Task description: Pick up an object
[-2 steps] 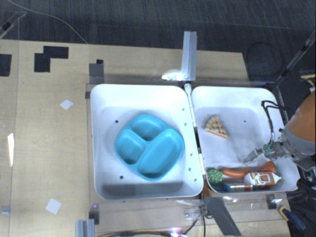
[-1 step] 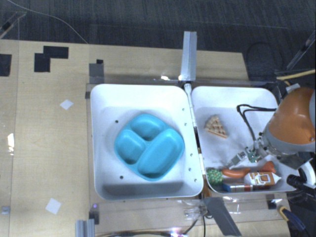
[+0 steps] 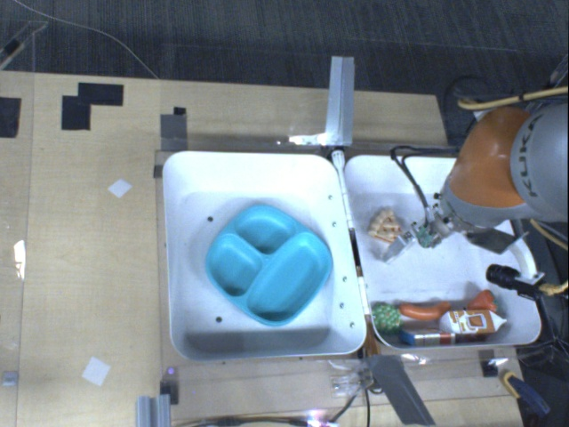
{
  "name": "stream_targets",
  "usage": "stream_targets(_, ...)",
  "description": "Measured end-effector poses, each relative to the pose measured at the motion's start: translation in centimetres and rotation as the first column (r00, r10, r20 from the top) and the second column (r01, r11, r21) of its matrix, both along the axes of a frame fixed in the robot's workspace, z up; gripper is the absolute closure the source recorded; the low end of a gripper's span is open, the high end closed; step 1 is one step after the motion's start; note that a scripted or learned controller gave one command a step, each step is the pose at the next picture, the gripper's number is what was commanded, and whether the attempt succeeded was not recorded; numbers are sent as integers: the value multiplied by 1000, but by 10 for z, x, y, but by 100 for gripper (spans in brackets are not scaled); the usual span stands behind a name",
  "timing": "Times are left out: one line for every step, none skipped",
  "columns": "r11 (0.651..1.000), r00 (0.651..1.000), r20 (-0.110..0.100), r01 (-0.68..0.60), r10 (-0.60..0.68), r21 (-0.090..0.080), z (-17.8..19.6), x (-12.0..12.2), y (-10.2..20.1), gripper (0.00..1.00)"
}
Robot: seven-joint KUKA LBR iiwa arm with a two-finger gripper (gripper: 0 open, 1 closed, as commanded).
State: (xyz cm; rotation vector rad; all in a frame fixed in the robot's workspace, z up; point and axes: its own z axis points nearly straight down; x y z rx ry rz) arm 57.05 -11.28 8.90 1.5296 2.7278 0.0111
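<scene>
The right bin (image 3: 462, 265) holds the loose objects. A clear packet of beige pieces (image 3: 384, 228) lies near its left wall. Along the front wall lie a green broccoli-like toy (image 3: 385, 316), an orange sausage-shaped piece (image 3: 427, 310), a white and brown bottle (image 3: 467, 325) on its side and a small red piece (image 3: 483, 301). My gripper (image 3: 426, 235) hangs low over the middle of this bin, just right of the beige packet and close to its edge. Nothing is seen held in it.
The left bin (image 3: 191, 238) contains a blue divided plate (image 3: 268, 263). A metal divider (image 3: 348, 238) runs between the bins. The grey arm with its orange band (image 3: 489, 167) covers the right bin's back right corner. Black cables (image 3: 511, 278) lie at its right rim.
</scene>
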Motion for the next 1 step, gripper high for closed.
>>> stream_targets(998, 998, -4, -65, 65, 0, -1, 39, 21, 0)
